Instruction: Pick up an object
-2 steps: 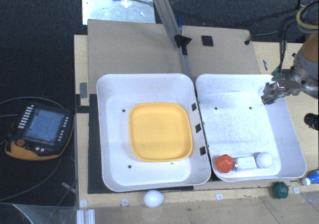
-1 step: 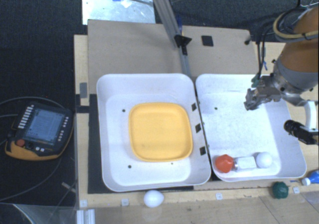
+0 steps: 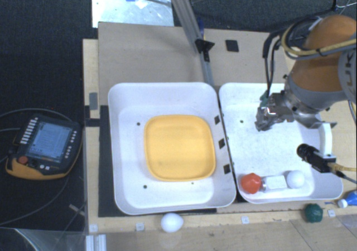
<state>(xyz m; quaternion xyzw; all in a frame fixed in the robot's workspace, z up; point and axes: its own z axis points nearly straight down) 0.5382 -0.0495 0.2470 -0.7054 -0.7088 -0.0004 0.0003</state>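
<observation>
bench (image 3: 145,49) | we see two white bins (image 3: 125,149) side by side; white egg (image 3: 172,222), green ball (image 3: 313,212) on its front edge

grey arm (image 3: 321,60) hangs over right bin (image 3: 245,149); yellow plate (image 3: 179,146) fills left bin (image 3: 125,149); red ball (image 3: 251,183) near front wall

A round red-orange ball (image 3: 251,183) lies on the floor of the right white bin (image 3: 245,149), in its near left corner. Just beside it, farther from that corner along the bin's near wall, rests a small flat white rectangular block (image 3: 274,183). A glossy white ball (image 3: 295,178) sits touching or almost touching the block's far end, midway along the same wall.
</observation>
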